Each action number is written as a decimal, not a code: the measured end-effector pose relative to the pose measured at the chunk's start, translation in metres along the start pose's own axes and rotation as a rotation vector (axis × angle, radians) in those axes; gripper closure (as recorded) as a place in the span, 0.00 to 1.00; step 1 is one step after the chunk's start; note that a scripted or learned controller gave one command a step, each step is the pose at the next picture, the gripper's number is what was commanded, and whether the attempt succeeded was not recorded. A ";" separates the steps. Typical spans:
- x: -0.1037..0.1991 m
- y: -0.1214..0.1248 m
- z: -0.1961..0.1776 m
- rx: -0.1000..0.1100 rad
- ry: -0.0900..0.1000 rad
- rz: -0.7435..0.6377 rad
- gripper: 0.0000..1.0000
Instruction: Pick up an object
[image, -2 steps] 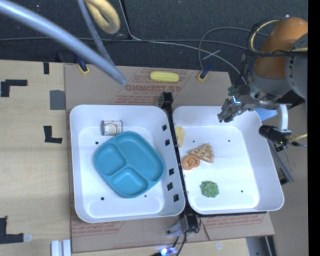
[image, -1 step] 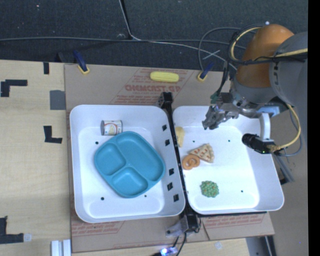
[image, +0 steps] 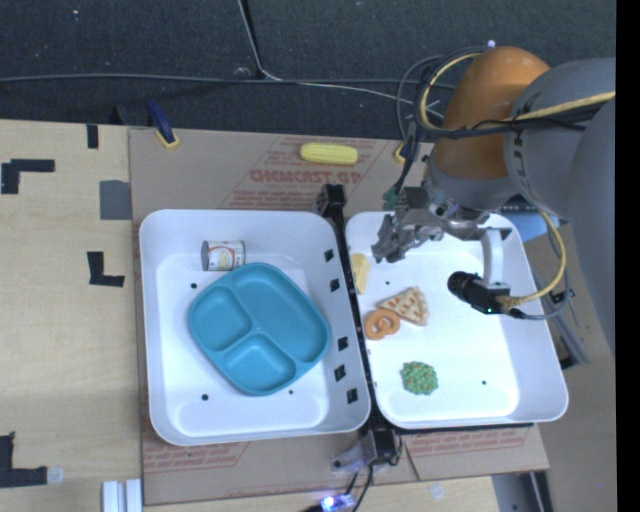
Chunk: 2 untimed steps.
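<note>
One fixed camera, mounted above the worktop (image: 60, 300), looking down at a slant. Far edge of the worktop and a dark floor strip sit at the frame's top. Both white bins fall inside the frame, left bin (image: 160, 300) and right bin (image: 530, 370). Arm (image: 560, 130) enters from the right. Moderate distance.

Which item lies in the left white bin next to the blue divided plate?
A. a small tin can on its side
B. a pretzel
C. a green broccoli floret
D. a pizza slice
A: the small tin can lies on its side in the left white bin just beyond the blue divided plastic plate; the green, pizza-shaped and pretzel-shaped pieces sit in the right bin.
</note>
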<state>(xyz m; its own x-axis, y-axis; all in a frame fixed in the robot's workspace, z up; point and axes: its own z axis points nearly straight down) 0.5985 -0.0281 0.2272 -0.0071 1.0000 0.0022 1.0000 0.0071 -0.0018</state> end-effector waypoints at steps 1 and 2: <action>0.052 -0.006 0.011 0.001 -0.002 0.003 1.00; 0.100 -0.018 0.019 0.002 -0.002 0.001 1.00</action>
